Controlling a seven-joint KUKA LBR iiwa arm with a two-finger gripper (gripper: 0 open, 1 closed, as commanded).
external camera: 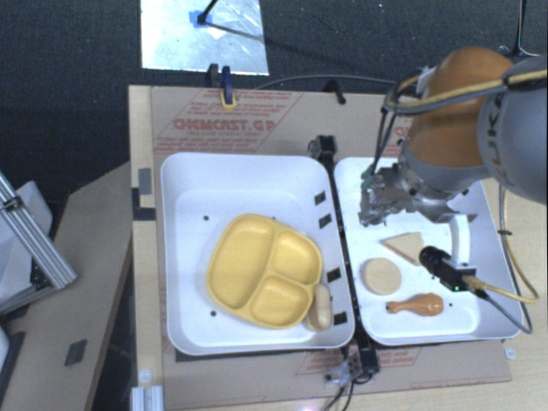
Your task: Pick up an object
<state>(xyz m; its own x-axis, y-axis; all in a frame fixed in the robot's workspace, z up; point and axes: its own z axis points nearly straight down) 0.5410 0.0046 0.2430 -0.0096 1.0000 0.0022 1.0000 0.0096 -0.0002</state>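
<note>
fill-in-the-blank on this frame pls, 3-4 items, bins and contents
1. The yellow divided tray lies in the ____ bin.
2. The tan round disc lies in the ____ bin.
3. The tray has ____ compartments.
4. The brown pear-shaped piece lies nearer the bench's ____ edge than the disc does.

Missing words: left; right; three; front
</note>
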